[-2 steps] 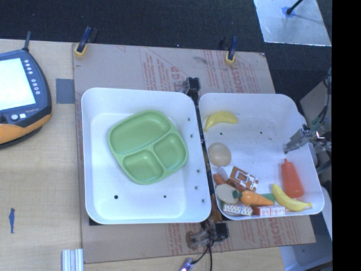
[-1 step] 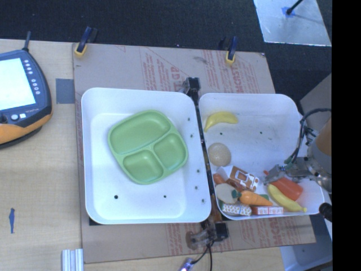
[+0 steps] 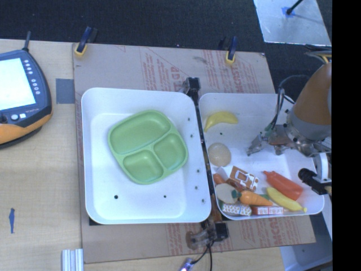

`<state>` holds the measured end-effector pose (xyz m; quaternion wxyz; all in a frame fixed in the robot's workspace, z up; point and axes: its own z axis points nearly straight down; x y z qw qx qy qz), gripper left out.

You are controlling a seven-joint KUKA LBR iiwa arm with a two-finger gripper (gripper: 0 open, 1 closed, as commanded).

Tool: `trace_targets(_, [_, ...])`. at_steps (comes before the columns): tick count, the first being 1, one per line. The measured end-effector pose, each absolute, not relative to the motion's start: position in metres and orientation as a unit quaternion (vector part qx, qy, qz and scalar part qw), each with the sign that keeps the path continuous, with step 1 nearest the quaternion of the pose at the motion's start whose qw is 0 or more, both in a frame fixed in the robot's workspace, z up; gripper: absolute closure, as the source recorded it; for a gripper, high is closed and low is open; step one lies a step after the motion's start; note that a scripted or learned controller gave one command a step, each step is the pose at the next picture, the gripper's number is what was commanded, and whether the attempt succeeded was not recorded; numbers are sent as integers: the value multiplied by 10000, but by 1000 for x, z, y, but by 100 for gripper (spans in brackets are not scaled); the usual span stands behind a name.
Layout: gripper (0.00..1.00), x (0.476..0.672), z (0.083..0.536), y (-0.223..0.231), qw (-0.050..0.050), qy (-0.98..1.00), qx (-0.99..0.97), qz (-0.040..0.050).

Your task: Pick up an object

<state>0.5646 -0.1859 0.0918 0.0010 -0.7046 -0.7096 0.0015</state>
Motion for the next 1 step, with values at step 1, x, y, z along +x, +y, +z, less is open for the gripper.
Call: trace_targets(1, [0,475,91,-193,15,-7090,-7052,17])
